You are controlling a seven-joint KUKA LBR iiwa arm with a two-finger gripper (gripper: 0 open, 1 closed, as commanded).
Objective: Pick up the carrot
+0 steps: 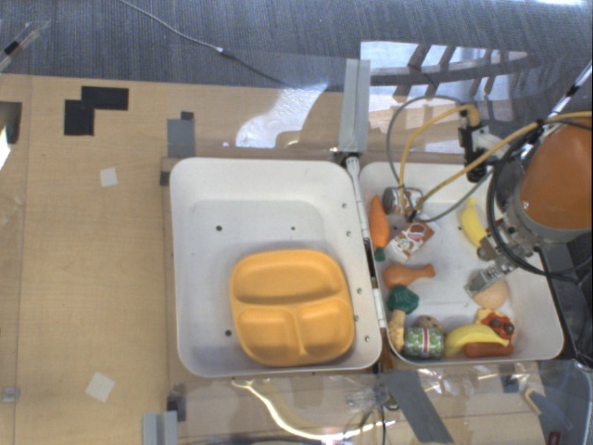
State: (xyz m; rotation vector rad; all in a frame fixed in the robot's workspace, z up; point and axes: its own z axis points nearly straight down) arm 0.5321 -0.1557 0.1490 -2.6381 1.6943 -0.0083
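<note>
While the carrot (378,222) lies by the right bin's (547,327) left wall, the tan wooden worktop (83,276) shows black squares; I cannot tell how the hand (485,279) stands.

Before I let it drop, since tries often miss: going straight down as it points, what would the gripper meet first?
Probably the pale egg-like toy, just below the gripper, not the carrot, which lies against the right bin's left wall. Depth is unclear.

Light: bright, even daylight from above and behind the bench (83,276).
Glare: washed-out patch beyond the left bin (199,193).
Shadows: soft, faint.
Sharpness: slightly soft throughout; small toys lack fine detail.
</note>
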